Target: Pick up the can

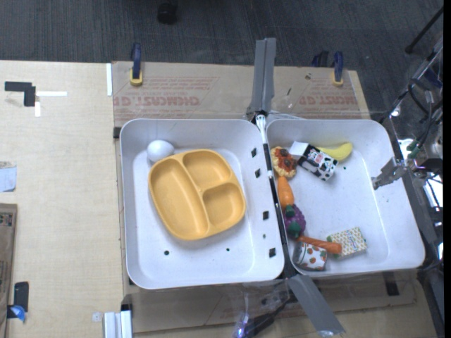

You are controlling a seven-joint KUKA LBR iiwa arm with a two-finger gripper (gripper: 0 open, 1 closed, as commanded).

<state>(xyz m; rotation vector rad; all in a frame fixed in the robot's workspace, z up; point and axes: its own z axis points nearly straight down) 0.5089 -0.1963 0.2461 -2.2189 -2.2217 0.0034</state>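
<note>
Here, the can was judged to be the short tin lying tipped at the front left corner of the right bin, close against the bin's wall and the divider between the two bins. A carrot lay across its upper edge, apparently touching it, and a small patterned box sat just beside the carrot. The gripper was seen at the right rim of the same bin, well apart from the can; the state of the fingers could not be told from this view, and nothing was seen held.

Risks noted, as judgement. A descent onto the can could be fouled by the carrot, so that the carrot was grasped or dragged instead. The nearby bin wall left little room for one finger on that side, and a collision with the rim or a glancing closure was thought likely. As the can appeared tipped, it could roll or slip out under closure.

Other items recorded in the right bin: a purple bunch of grapes, an orange vegetable, a round waffle-like piece, a black-and-white carton and a banana, ranged along the left side and back. The left bin held a yellow divided plate and a white egg just beside it. None of these lay on a direct path from gripper to can.
</note>
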